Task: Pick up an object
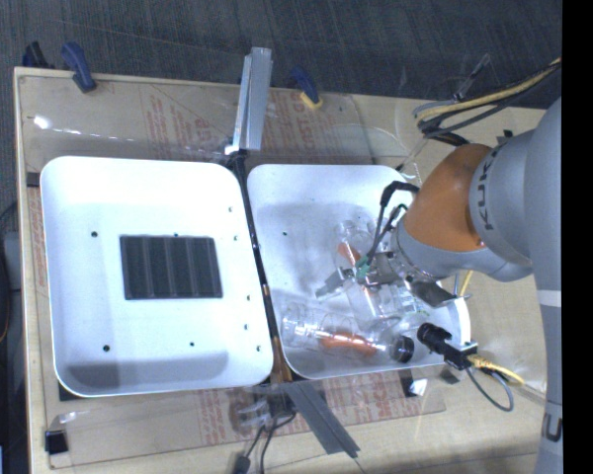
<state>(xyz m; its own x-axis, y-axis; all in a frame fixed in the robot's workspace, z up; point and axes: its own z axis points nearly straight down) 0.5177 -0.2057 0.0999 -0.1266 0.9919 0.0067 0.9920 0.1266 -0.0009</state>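
The right bin [287, 205] holds several clear plastic items. A clear tube with a copper-orange core [338, 341] lies along the bin's front wall. Another clear piece with a small orange part [350, 249] sits near the bin's middle. My gripper [364, 271] is down inside this bin, right beside that clear piece and above the tube. Glare and the see-through plastic hide where it meets the items. I see nothing clearly held. The grey arm with its orange band [445, 215] covers the bin's right side.
The left bin [69, 265] carries a dark ribbed rectangle [171, 267] on its floor. A metal bar [251, 102] stands at the back between the bins. Blue clamps [77, 64] hold the board's rear edge. Cables [479, 368] trail at the front right.
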